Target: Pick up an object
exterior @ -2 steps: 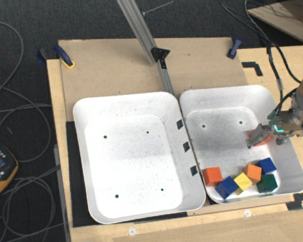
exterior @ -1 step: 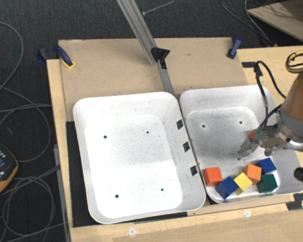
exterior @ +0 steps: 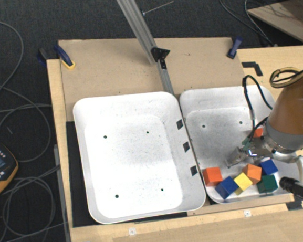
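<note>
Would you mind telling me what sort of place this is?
Probably a robotics lab: an arm reaches over two white bins holding coloured blocks, with cables on the floor.

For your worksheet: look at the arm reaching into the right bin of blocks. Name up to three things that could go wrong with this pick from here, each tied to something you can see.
1. The small coloured blocks, such as the orange cube, blue cube and yellow cube, crowd together, so the two-finger gripper may nudge neighbours or pinch two.
2. They sit against the right white bin's front rim, which could block a finger.
3. The black cable looping above the wrist could snag.
</note>
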Controlling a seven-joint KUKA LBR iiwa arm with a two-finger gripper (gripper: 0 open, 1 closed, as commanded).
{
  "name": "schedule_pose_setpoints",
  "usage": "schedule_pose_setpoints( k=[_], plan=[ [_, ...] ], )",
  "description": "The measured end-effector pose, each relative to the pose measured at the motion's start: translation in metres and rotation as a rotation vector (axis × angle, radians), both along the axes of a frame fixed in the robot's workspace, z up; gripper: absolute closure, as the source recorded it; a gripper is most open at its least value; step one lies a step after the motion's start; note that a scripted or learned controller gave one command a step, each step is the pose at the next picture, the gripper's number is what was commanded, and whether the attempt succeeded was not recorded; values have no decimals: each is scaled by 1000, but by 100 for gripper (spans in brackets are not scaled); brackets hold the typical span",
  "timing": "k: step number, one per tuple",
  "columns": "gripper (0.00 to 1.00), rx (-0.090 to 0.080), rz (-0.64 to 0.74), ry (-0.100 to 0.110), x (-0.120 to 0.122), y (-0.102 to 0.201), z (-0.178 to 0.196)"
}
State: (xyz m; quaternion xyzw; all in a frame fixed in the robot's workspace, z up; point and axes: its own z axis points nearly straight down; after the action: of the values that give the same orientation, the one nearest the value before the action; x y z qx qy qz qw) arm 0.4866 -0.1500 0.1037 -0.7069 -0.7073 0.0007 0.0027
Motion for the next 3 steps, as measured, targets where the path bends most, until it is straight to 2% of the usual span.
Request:
schedule_pose_setpoints(
  k=[1, 2, 3],
  plan=[
    [0, -1, 0, -4, 0, 0, -4],
    [100, -2, -1, -7, 1, 0, 7],
    [100, -5, 1, -13, 5, -3, 70]
  ],
)
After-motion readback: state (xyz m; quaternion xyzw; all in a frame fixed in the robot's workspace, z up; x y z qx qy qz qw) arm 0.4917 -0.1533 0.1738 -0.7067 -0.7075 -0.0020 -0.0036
